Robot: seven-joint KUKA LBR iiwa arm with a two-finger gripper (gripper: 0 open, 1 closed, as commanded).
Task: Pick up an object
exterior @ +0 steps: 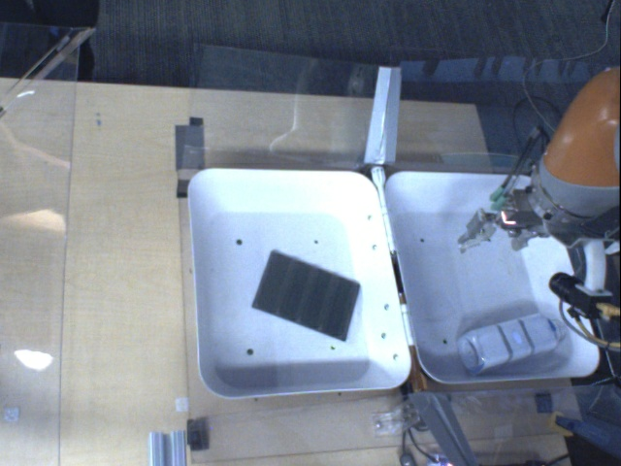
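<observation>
step: approach, gripper (482, 229) hovering over right bin (427, 202), far side | claw: opening unclear, holding nothing | target: clear plastic bottle (509, 343) lying near-right | next: moving nearer, descending over bottle

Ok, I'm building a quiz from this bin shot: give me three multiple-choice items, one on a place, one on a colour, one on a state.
1. Where does the dark ribbed pad lie? A left bin B right bin C bench
2. What colour is the dome above the gripper? A blue B orange C green
3. How does the pale wrapped pack rest? A upright B hanging C lying flat

Key: 1 A, it lies on the left bin floor; 2 B, the dome is orange; 3 C, it lies flat in the right bin.
</observation>
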